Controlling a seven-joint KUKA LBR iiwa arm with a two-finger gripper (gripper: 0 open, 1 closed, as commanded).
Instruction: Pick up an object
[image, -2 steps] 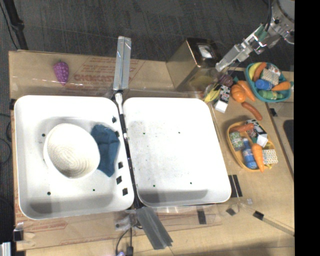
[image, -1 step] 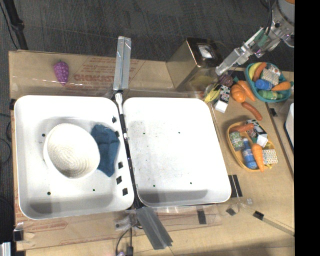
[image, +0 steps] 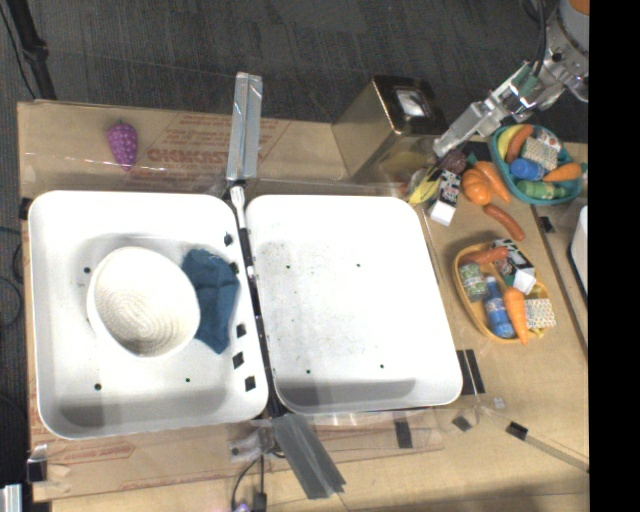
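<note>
Starting the pick, your gripper (image: 445, 143) hangs far from the white hat (image: 143, 300) and blue cloth (image: 213, 298) in the left bin (image: 60, 215), its fingers' state untellable, so reach there next.

right bin (image: 345, 300): bare | left bin (image: 60, 400): hat (image: 145, 300), cloth (image: 213, 297)

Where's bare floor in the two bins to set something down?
The right white bin has bare floor wall to wall. In the left white bin, the round white woven hat and crumpled blue cloth touching it crowd the middle; bare strips run along the near wall and far-left corner.
</note>
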